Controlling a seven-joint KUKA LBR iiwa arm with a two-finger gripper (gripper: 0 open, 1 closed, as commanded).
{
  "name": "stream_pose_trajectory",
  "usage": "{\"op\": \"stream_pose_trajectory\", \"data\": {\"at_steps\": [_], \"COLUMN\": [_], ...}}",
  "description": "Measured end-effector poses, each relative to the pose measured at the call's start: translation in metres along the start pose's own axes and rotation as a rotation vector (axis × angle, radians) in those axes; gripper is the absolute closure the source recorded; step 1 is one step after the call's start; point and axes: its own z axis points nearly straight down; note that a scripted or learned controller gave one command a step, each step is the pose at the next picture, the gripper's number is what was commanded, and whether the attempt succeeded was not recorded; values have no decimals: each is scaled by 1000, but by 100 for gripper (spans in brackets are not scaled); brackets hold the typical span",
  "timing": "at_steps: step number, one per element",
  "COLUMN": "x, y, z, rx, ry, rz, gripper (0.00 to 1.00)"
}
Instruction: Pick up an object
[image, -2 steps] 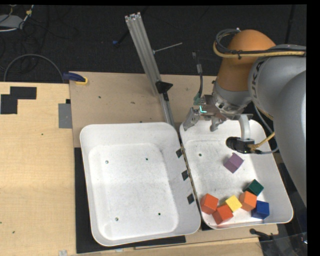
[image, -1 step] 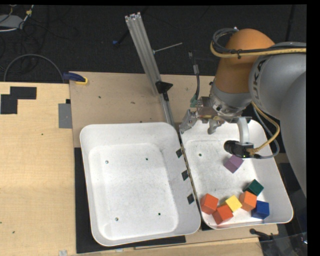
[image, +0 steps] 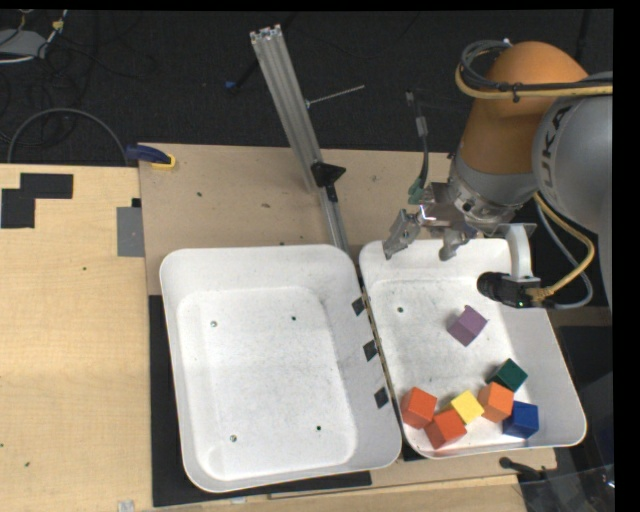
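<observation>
My gripper (image: 427, 237) hangs over the far edge of the right bin (image: 562, 380), its two fingers spread open with nothing between them. A purple block (image: 466, 325) lies alone in the middle of that bin, nearer me than the gripper and slightly to its right. Along the bin's near side sits a cluster of blocks: an orange one (image: 419, 406), a red one (image: 447, 427), a yellow one (image: 467, 407), another orange one (image: 496, 400), a dark green one (image: 510, 375) and a blue one (image: 520, 419).
The left bin (image: 200, 270) lies beside the right one, joined by black clips (image: 368, 349) along the shared rim. A slanted aluminium bar (image: 295, 120) rises behind the bins, just left of the gripper. The wooden bench (image: 70, 330) extends left.
</observation>
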Motion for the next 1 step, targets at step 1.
{"op": "stream_pose_trajectory", "data": {"at_steps": [1], "x": [134], "y": [30], "z": [61], "rx": [5], "ry": [3], "rz": [-8], "gripper": [0]}}
